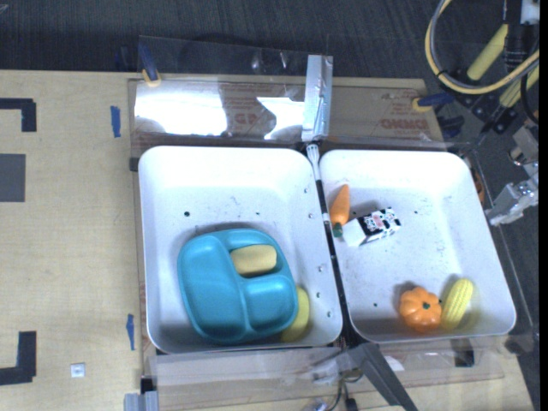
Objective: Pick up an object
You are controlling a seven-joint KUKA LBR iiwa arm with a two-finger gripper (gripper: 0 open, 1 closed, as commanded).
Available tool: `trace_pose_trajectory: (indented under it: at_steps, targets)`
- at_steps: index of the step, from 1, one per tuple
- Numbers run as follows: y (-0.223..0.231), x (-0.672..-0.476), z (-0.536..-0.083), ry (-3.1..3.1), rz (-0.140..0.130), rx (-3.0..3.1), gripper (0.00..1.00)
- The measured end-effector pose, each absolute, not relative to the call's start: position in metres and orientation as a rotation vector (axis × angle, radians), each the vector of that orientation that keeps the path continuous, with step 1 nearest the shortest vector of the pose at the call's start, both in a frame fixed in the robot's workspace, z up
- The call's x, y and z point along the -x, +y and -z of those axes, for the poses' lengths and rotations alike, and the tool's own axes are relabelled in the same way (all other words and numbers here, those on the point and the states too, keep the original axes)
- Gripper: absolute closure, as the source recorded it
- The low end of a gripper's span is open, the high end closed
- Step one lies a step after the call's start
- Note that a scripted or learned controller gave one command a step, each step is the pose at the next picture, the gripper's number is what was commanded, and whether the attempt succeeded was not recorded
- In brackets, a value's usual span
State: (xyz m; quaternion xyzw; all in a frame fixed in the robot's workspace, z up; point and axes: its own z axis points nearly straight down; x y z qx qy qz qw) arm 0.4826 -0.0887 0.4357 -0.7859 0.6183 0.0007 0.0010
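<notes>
The right bin (445, 174) holds a small orange carrot (341, 202) against its left wall and a black-and-white toy (375, 224) just right of the carrot. An orange pumpkin (419, 307) and a yellow corn cob (458, 301) touch each other near the front right corner. In the left bin (223, 174) lies a blue divided plate (224, 294) with a yellow block (255, 259) in one compartment. A yellow-green round piece (300, 312) pokes out from under the plate's right rim. My gripper (516, 197) sits at the frame's right edge, just outside the right bin, apart from every object.
A grey divider rail (325, 229) runs between the two bins. Yellow cables (479, 50) loop at the top right above the arm. Clear plastic sheeting (223, 101) stands behind the bins. The wooden bench (60, 229) extends to the left.
</notes>
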Motion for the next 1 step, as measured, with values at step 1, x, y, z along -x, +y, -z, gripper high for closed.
trace_pose_trajectory:
  at_steps: [1]
  targets:
    - [-0.0704, -0.4863, -0.4350, 1.160, 0.002, 2.916, 1.00]
